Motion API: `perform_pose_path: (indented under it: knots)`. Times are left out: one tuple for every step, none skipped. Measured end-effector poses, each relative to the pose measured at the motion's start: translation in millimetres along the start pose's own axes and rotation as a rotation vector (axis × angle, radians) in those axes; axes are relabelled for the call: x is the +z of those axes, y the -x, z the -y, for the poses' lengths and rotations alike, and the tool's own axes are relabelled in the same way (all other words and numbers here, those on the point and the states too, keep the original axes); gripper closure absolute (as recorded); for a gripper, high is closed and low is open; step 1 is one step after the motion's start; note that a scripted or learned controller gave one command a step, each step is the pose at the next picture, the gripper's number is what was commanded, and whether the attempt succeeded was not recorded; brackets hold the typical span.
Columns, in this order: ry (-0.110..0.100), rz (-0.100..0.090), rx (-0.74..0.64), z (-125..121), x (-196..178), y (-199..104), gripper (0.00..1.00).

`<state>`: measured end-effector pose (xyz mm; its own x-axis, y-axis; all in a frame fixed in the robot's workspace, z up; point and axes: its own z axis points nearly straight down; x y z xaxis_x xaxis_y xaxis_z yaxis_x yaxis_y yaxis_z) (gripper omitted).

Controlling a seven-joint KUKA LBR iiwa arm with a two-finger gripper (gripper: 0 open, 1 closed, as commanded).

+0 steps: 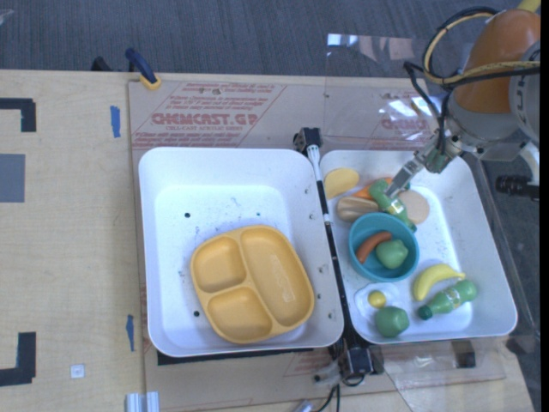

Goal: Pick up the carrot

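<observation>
Now, carrot [372, 246] inside blue bowl [361, 230], beside green fruit [392, 253].

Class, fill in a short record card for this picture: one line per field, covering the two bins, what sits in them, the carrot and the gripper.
left bin: holds a yellow divided plate
right bin: holds toy food and a blue bowl
carrot: orange, lying inside the blue bowl beside a green fruit
other items: banana, green bottle, green apple
gripper: low over the food just behind the bowl, not on the carrot
</observation>
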<state>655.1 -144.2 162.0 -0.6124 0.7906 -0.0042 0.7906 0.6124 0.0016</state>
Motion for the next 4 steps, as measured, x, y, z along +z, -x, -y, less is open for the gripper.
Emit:
perform_pose_path:
  knots:
    - [0.004,0.002,0.295,-53,-24,-61,0.00]
    - [0.009,0.006,0.300,-25,51,-27,0.00]
    - [0.006,-0.002,0.592,-18,70,2,0.00]
    - [0.016,0.004,0.586,-22,53,3,1.00]
